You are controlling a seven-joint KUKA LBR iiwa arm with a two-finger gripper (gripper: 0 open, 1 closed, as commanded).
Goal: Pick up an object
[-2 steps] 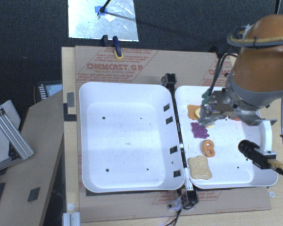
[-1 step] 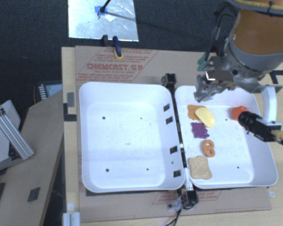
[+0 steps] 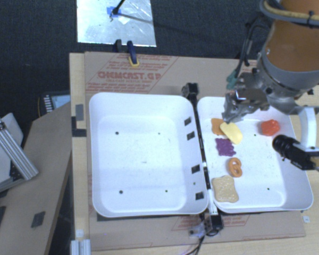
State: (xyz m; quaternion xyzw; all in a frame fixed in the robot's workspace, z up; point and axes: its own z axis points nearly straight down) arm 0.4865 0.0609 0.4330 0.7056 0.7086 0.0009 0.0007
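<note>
Nearest us in the right bin (image 3: pixel 295 193) lies the toast (image 3: pixel 225 189). Past it sit the orange pretzel (image 3: pixel 234 167), then the purple piece (image 3: pixel 225 146), then the yellow piece (image 3: pixel 232 132). Our hand (image 3: pixel 237 110) hangs just beyond the yellow piece, and we cannot tell if it is open. These toys are crowded, so we might pinch two, or nudge the yellow one away.

A flat yellow piece (image 3: pixel 232 132) lies in the right bin (image 3: pixel 266 195), overlapping an orange piece (image 3: pixel 217 125).
</note>
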